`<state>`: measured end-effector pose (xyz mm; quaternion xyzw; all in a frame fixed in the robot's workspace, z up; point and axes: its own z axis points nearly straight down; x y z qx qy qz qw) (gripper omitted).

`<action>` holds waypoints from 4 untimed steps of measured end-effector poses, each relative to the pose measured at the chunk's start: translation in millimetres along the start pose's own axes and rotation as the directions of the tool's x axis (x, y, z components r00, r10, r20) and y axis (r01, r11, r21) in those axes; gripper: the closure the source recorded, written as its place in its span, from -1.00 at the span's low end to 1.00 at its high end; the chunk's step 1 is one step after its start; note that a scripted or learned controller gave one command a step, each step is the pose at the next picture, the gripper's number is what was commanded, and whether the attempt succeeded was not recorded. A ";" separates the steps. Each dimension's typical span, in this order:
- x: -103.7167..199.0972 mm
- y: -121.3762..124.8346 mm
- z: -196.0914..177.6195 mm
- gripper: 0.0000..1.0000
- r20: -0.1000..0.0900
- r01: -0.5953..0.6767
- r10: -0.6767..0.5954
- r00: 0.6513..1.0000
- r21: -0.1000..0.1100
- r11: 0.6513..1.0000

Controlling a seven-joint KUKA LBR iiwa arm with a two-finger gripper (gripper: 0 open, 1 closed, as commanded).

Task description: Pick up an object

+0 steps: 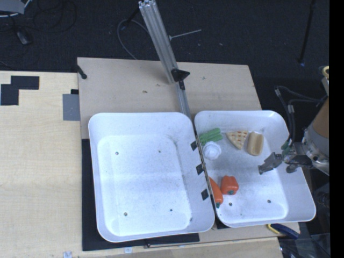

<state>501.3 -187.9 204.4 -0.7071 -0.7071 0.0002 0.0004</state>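
Jaws (275, 162) over right bin (258, 211), state unclear; arm cut off; orange object (215, 191) half-hidden at bin wall.

Two shallow white plastic bins (142, 227); green cylinder (210, 135); red-orange block (229, 185); tan wedge (237, 138); beige rounded lump (255, 143).

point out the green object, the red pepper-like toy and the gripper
green object (209, 135), camera view, mid-body
red toy (229, 185), camera view, top face
gripper (269, 165), camera view, at its fingertips

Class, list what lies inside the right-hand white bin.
Inside the right bin: green object, clear cup, tan wedge, beige piece, red pepper, orange object partly hidden at the divider.
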 end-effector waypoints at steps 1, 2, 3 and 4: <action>0.0 0.0 0.0 -1.00 0.000 0.000 0.000 1.000 0.000 1.000; 0.0 0.0 0.0 -1.00 0.000 0.000 0.000 1.000 0.000 1.000; 0.0 0.0 0.0 -1.00 0.000 0.000 0.000 1.000 0.000 1.000; -18.2 -2.6 -33.0 -1.00 0.000 -0.082 0.082 0.997 -0.002 0.997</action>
